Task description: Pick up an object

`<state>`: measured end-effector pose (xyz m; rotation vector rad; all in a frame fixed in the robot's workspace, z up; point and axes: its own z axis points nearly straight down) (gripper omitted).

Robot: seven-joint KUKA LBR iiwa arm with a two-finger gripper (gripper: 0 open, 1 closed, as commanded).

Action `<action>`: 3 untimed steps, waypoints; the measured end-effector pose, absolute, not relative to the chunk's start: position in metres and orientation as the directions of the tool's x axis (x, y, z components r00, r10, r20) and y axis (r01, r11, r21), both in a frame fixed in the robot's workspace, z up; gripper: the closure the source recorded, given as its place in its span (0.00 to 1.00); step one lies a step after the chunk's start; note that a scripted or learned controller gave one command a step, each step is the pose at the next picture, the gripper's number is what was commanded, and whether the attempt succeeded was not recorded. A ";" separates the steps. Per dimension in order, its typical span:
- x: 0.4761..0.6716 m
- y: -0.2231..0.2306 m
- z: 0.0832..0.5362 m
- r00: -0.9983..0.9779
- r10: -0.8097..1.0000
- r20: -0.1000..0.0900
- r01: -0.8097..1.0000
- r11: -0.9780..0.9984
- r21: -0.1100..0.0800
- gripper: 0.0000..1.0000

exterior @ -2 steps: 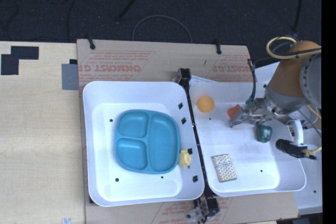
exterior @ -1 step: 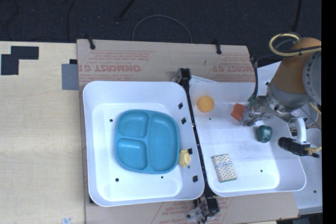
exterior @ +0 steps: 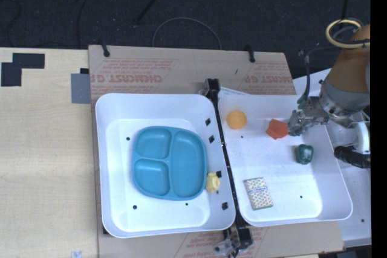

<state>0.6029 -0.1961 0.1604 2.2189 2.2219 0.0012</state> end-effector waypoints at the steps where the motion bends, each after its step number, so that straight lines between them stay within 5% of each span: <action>1: 0.607 -0.197 0.224 -0.002 1.000 -0.002 1.000 0.002 0.005 1.00; 2: 0.607 -0.198 0.256 -0.002 1.000 0.000 1.000 0.002 0.001 1.00; 3: 0.602 -0.141 0.259 -0.005 1.000 0.003 1.000 0.005 -0.003 1.00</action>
